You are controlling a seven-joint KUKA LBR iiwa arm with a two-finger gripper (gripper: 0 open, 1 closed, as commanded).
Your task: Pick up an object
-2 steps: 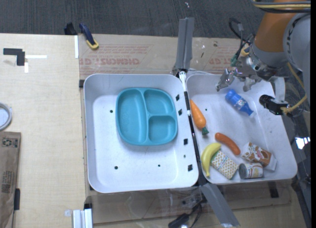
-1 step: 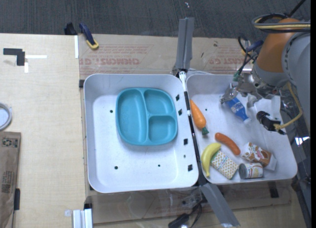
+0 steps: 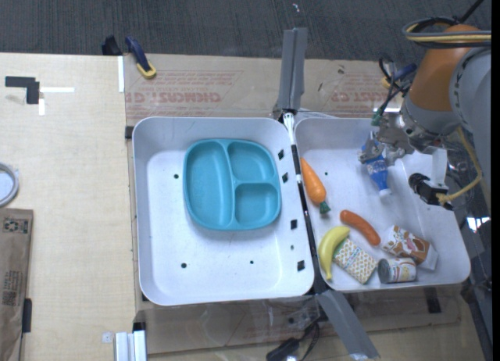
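Up at the far right corner of the right bin point(image 3: 449, 219), the gripper point(image 3: 377, 166) hangs low over the white floor, the grey arm point(image 3: 445, 90) with its orange band reaching in from the right. A small blue and white object point(image 3: 380, 176) sits right at the fingertips, but whether it is pinched between them or merely lying beneath them cannot be told, and the same goes for whether the tool is apart or together.

Other things lie spread through the same bin. A carrot point(image 3: 313, 183) lies close against the left wall, well apart from the gripper. Nearer the front, a red sausage point(image 3: 360, 226) lies slantwise in the middle, with a banana point(image 3: 331, 249) just beside it towards the front left. A patterned cracker box point(image 3: 355, 262) touches the banana's inner curve. Next to that a small can point(image 3: 397, 271) lies on its side, and a crumpled red and white packet point(image 3: 408, 244) rests just behind the can, near the right wall. None of these crowd the spot where the gripper is.

The left bin point(image 3: 156, 219) holds a turquoise divided plate point(image 3: 232, 184), lying flat near its middle.
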